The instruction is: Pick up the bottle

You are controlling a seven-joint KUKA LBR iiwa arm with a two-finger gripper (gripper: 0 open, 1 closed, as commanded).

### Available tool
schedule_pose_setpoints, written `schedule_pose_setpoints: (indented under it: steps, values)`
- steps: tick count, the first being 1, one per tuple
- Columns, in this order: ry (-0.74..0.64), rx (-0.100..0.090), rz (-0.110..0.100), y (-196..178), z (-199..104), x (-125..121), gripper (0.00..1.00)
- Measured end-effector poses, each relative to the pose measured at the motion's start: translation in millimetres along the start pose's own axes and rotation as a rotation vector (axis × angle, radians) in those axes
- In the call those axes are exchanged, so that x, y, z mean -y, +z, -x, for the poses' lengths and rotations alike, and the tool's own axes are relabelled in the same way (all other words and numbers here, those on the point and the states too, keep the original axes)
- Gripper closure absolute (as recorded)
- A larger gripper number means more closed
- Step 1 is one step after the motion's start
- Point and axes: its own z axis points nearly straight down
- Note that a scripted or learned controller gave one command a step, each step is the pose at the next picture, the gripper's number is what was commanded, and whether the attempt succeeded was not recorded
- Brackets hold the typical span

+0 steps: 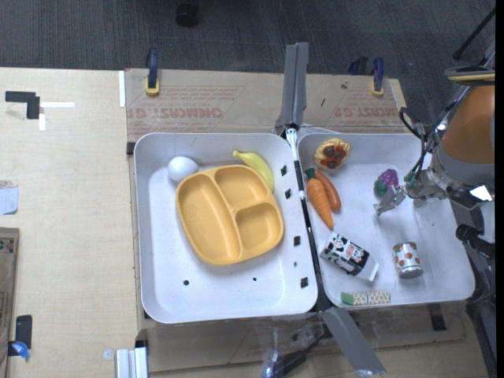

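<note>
Hand [391, 201]: right of frame, low over the right bin [441, 294], fingers' state cannot be told. Bottle [346, 255]: cow-patterned, lying at bin's lower left, well apart. Step: approach; next, travel lower-left and descend. Purple item [387, 181] just beside hand, hard to identify; arm cut off at right.

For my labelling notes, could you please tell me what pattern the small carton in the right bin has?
Black-and-white cow spots on the small carton, seen in the camera view.
</note>
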Motion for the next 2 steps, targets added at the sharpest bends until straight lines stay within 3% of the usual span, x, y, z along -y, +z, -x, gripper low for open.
schedule_pose_setpoints:
  steps: [1, 2]
  values:
    - [-0.090, 0.002, 0.002, 5.4, -12.9, -82.0, 0.00]
    - [-0.179, -0.005, 0.003, 5.1, 17.3, -26.5, 0.00]
